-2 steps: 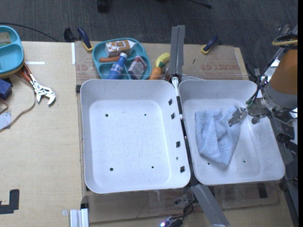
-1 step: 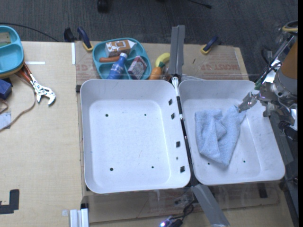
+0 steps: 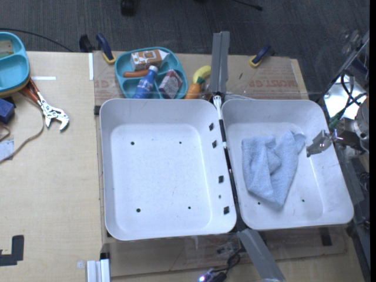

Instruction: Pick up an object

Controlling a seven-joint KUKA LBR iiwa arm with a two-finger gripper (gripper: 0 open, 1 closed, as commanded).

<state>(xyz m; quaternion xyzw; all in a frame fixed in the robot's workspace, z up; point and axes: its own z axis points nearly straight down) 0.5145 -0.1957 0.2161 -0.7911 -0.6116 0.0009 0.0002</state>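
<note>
Pale blue terry cloth, a small towel [image 3: 272,165], lies crumpled in the right bin [image 3: 329,213], bunched toward that bin's left and middle, with one corner lifted toward its upper right. My claw [image 3: 317,144] sits at the right side of that same bin, just beside the towel's raised corner, low over the white floor. From this slanted look I cannot tell whether I am spread or closed, and I cannot tell whether I touch the cloth; nothing shows clearly gripped.

The left bin [image 3: 117,216] stands hard against the right one, the two sharing a middle seam with small dark clips along it. Behind the bins, on the bench [image 3: 53,187], rests a teal divided tray [image 3: 123,81] that carries a blue bottle [image 3: 144,82], a small box [image 3: 147,57], a red sausage-like piece and a dark packet. Just beside the tray's right edge lie an orange toy carrot [image 3: 194,90] and a yellow banana-shaped piece [image 3: 201,73]. A grey upright post [image 3: 220,60] rises at the seam behind the bins. Far to the left, well apart from me, a silver wrench [image 3: 51,113] lies on the wood near another teal tray [image 3: 14,63] at the edge.
</note>
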